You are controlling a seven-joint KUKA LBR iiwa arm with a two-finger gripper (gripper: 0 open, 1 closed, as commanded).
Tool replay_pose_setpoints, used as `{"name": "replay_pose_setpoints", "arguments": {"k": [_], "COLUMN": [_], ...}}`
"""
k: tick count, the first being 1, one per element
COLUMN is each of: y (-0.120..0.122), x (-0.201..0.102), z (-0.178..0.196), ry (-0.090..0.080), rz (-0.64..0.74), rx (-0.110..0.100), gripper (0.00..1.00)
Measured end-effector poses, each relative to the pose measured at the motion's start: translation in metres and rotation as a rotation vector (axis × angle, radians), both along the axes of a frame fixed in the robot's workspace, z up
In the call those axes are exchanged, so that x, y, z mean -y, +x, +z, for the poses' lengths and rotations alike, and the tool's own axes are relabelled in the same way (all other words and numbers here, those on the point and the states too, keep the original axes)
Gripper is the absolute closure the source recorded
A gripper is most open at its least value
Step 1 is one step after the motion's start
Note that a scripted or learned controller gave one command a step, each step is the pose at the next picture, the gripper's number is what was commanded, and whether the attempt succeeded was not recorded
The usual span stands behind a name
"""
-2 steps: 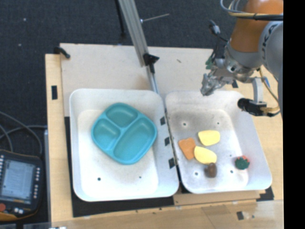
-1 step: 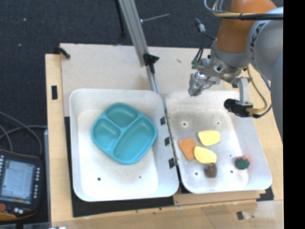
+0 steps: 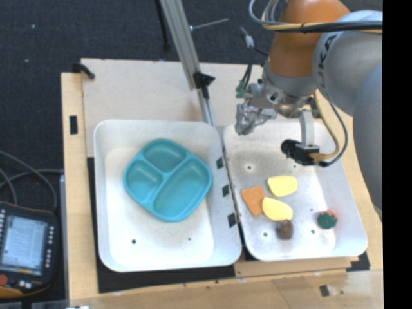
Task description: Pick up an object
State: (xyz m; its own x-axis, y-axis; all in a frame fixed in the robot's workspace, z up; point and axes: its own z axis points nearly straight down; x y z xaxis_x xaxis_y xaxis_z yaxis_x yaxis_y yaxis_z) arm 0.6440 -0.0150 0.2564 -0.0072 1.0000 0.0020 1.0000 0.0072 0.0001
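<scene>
- The tool [image 3: 246, 122] is small and blurred; how its fingers stand cannot be told.
- The arm [image 3: 335, 50] is cut off at the right edge.
- A screen device [image 3: 22, 243] (lower left) runs off the left edge.
- The small green thing [image 3: 327, 219] and the brown one [image 3: 284, 230] are too small to name.

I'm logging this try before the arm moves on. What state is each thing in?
Gripper: above the right bin's far left corner, nothing seen in it.
Blue plate: flat in the left bin, compartments bare.
Orange piece: lying in the right bin, touching the near yellow piece.
Far yellow piece: lying flat.
</scene>
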Motion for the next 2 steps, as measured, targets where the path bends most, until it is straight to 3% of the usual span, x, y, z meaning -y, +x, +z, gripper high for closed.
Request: {"name": "replay_pose_setpoints", "arguments": {"k": [2], "y": [-0.011], "x": [-0.098], "z": [0.002], "ry": [-0.001], "rz": [-0.003], "rx": [-0.003], "gripper": [1.00]}}
